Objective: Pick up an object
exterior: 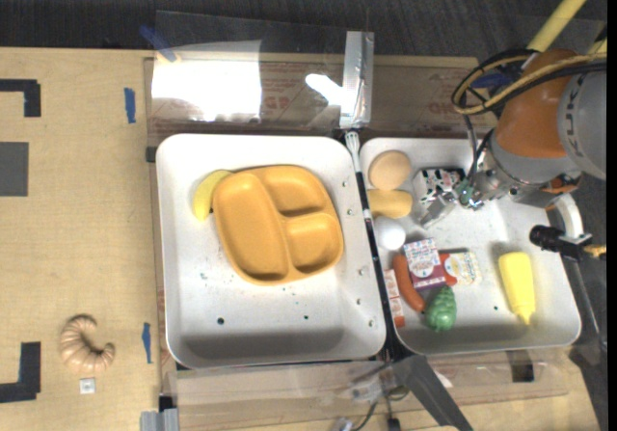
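The gripper is down in the right bin, in its far half, a little toward the bin's left wall. Whether it is released or clenched cannot be told; nothing can be seen caught in it. The grey arm with its orange band reaches in over the bin's far right corner.

Just left of the gripper, a tan egg-shaped object sits in the far left corner of the right bin, with a pale yellow piece touching it on the near side and a small white ball just nearer again, all along the left wall. Near the middle of the bin lies a small red and white carton with a pale packet beside it. A red sausage lies against the carton's left edge, and a green toy vegetable rests by the near wall. A yellow corn cob lies toward the near right corner, well apart from the gripper.

The left bin holds an orange divided plate in its middle, and a yellow banana pokes out from under the plate's far left edge.

On the bench, near its left near corner, a croissant lies outside both bins.
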